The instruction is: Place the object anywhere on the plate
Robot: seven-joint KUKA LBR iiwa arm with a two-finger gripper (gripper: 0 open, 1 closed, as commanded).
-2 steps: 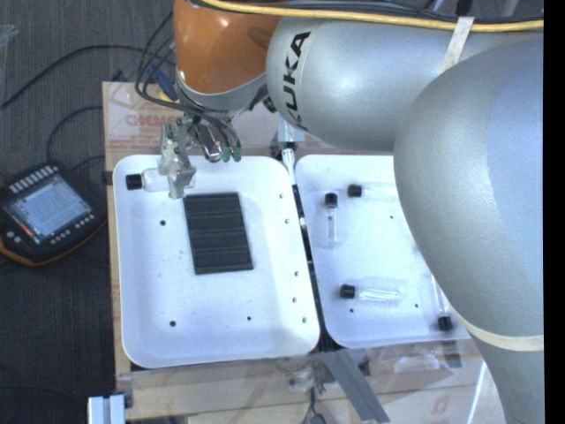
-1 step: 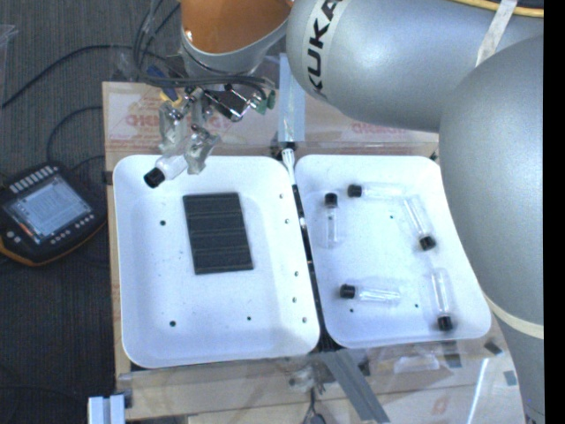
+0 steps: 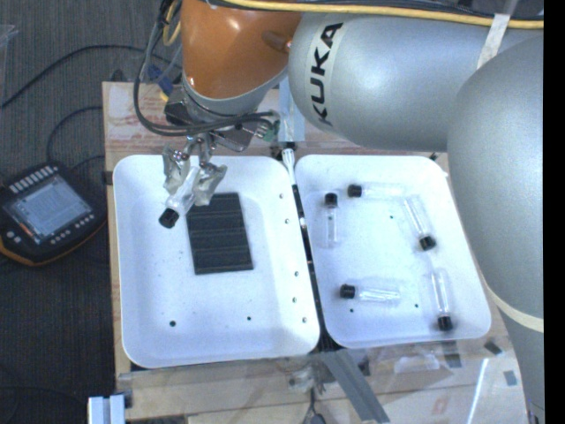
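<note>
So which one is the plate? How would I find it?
Look at the left white bin, the one under the orange part of the arm. The plate is the flat dark rectangle with ridges lying near its middle, just beside the gripper. Everything else around is white or see-through.

I see dark grey carpet (image 3: 53,51) at nine to eleven o'clock, black cables (image 3: 35,91) trailing across it, orange-rimmed control pendant (image 3: 48,212) at nine o'clock, pale wooden benchtop (image 3: 124,117) beneath.
</note>
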